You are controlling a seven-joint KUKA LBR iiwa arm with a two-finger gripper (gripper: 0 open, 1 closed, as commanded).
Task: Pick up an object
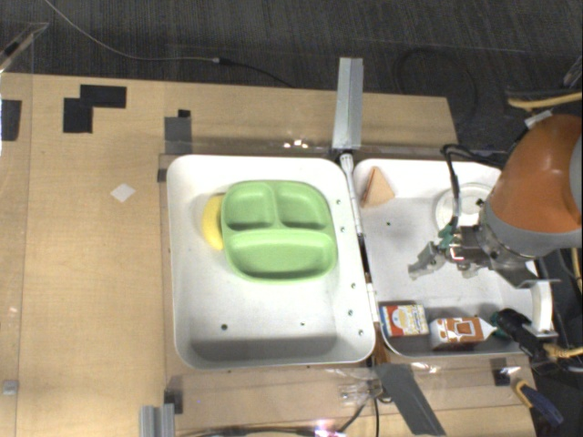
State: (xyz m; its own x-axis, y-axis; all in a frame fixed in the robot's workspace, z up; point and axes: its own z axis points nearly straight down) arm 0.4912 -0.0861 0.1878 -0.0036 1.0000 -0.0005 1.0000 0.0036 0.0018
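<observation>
Hovering fingers [426, 262] above right bin [401, 244] (nothing gripped).

A divided tray [277, 229] lies in the left bin [196, 321], over a banana [211, 224].

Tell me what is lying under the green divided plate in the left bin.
A yellow object pokes out from beneath the left edge of the green divided plastic plate, resting in the left white bin. Most of it is covered, so its shape and identity cannot be told.
</observation>
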